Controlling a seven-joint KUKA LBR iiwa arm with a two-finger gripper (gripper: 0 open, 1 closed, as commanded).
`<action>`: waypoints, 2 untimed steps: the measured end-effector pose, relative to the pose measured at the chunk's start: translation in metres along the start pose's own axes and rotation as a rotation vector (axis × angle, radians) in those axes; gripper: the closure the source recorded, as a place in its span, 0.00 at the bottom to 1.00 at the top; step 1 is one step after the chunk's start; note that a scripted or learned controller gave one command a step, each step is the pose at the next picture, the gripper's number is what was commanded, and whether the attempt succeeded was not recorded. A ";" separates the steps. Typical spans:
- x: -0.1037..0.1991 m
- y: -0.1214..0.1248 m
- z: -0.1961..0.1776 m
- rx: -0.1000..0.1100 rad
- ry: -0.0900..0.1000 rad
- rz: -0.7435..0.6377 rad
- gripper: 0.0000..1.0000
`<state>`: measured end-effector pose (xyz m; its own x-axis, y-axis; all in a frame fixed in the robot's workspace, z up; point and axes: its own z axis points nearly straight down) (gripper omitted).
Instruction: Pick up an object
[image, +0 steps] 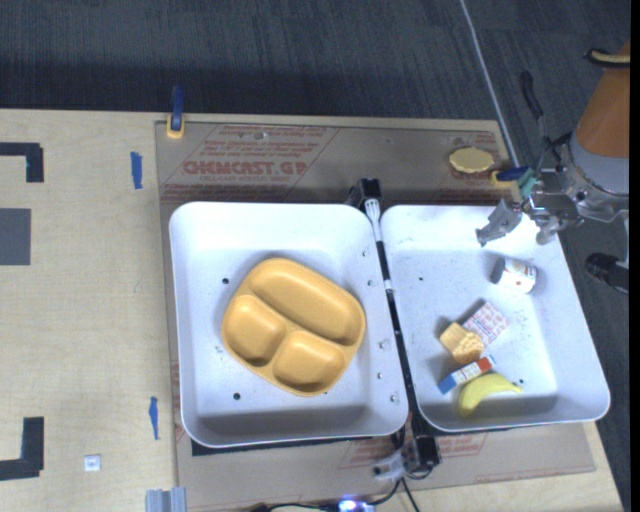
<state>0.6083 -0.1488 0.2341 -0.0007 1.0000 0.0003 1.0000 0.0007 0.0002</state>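
Note:
The right bin (580, 330) holds several small items. A white cup-like piece with an orange mark (516, 275) lies near its back. A yellow waffle block (462, 342) and a checkered pink packet (488, 321) sit mid-bin. In the front part lie a small blue, white and red piece (467, 374) and a yellow banana (487, 392). My gripper (517, 232) hangs over the bin's back right corner, just behind the white piece. It is open, its two grey fingers spread apart with nothing between them.
The left bin (190, 300) carries a large yellow divided tray (291, 325). A black divider (385, 290) runs between the bins. A round yellow disc (471, 160) lies on the board behind the right bin. A thin cable (490, 80) slants down to the wrist.

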 end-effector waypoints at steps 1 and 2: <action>-0.049 -0.055 0.124 0.000 -0.001 0.002 0.00; -0.037 -0.116 0.145 -0.011 -0.003 0.001 0.00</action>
<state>0.4920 -0.1860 0.0889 0.0003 1.0000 -0.0022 0.9999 -0.0002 0.0108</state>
